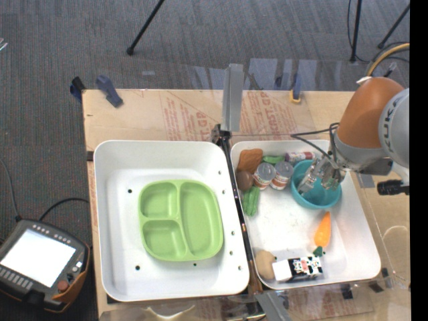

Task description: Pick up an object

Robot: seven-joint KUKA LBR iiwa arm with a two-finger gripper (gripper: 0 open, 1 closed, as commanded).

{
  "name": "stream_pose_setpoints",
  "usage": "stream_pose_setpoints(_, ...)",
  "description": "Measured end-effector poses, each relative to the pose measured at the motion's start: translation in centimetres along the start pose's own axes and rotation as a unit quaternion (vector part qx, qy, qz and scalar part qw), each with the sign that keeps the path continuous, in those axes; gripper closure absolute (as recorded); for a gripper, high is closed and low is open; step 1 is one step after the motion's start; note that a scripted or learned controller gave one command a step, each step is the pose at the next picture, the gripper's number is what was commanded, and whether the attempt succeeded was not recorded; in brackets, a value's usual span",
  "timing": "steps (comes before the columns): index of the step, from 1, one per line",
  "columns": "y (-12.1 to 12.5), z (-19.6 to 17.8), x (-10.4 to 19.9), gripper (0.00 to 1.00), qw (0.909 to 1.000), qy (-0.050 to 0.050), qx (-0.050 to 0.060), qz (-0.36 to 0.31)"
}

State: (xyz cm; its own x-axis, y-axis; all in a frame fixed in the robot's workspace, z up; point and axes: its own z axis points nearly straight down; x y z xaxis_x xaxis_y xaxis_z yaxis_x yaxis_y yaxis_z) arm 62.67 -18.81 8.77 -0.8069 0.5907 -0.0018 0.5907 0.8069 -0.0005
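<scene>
My gripper point(322, 176) hangs low over the teal bowl point(314, 196) at the back right of the right bin point(370, 245), its tip down inside the bowl's rim. To the bowl's left stand two small cans point(265, 175), with a brown bread-like piece point(249, 158), a dark brown ball point(244, 180) and a green vegetable point(251, 202) beyond them. In front of the bowl lies an orange carrot point(324, 229). A cow-patterned carton point(299, 267) and a tan ball point(265, 264) sit at the bin's front edge. Nothing shows as held by the gripper.
The left bin point(107, 179) holds a green divided plate point(180, 219). A grey metal post point(232, 102) rises behind the gap between the bins. A tablet pendant point(37, 259) lies on the floor at the lower left. Cables run along the arm at the right.
</scene>
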Motion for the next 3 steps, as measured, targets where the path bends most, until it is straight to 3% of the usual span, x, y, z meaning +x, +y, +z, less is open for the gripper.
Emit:
stream_pose_setpoints(1,0.2,-0.1,0.0,0.00,1.0000,0.000,-0.001,-0.001)
stream_pose_setpoints(2,-8.2,-0.1,7.2,0.00,0.9999,0.002,-0.002,-0.017)
stream_pose_setpoints(3,-10.0,-0.3,10.6,0.00,0.9997,-0.003,-0.004,-0.024)
